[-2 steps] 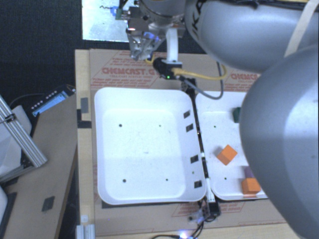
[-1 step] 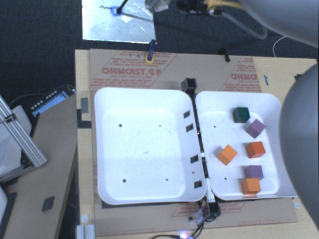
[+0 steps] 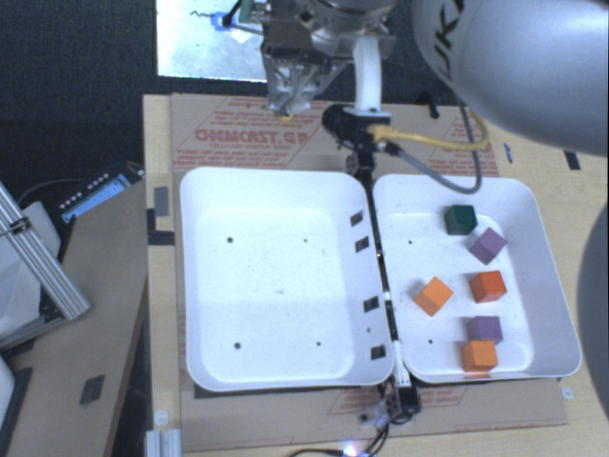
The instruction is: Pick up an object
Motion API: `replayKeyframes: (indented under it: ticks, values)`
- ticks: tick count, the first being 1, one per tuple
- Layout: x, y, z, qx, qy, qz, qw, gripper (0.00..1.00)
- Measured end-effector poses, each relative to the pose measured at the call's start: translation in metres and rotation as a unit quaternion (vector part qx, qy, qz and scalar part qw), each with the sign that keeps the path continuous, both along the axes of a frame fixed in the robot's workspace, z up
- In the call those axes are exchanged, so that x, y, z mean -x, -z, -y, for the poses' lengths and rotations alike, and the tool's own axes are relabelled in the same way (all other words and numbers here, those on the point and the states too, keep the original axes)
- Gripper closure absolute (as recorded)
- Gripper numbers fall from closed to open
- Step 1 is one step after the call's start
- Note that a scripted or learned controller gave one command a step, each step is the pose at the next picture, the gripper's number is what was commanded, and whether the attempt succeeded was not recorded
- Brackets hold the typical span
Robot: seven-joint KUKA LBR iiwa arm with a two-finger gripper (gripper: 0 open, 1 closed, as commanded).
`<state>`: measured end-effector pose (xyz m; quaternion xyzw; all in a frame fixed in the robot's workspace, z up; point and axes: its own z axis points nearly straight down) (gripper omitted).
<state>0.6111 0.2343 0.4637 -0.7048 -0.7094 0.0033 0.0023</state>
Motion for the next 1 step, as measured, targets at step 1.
replayKeyframes:
  ticks: [1]
  values:
    - [-0.0595, 0.0108, 0.0007, -0.0008, 0.003, 0.006, 1.0000, 1.00]
